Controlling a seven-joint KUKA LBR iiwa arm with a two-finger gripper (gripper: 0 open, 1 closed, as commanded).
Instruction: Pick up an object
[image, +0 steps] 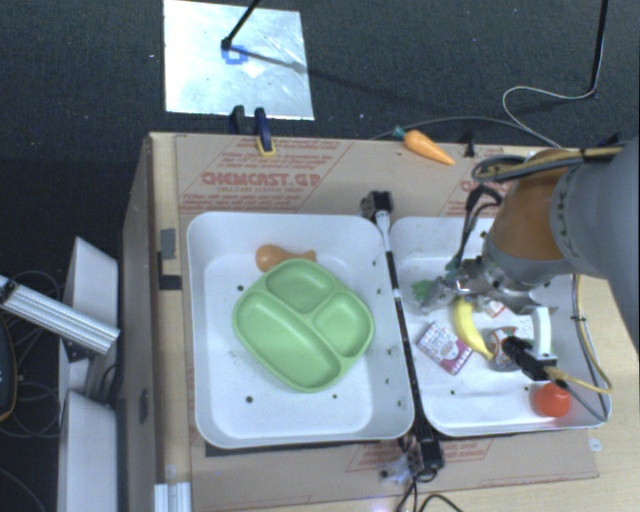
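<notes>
Nearest you, lower right of the frame, an orange ball (551, 400) sits below the banana (468, 327), which lies in the right bin (440, 420) under the jaws (462, 288); you cannot tell their state.

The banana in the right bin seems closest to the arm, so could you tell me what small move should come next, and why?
Probably a short, straight descent onto the banana. The tool sits at the banana's upper end in the right bin, and nothing shows between its fingers. A pink packet lies just left of the banana and a red ball sits farther off, so drifting sideways risks nudging them.
</notes>
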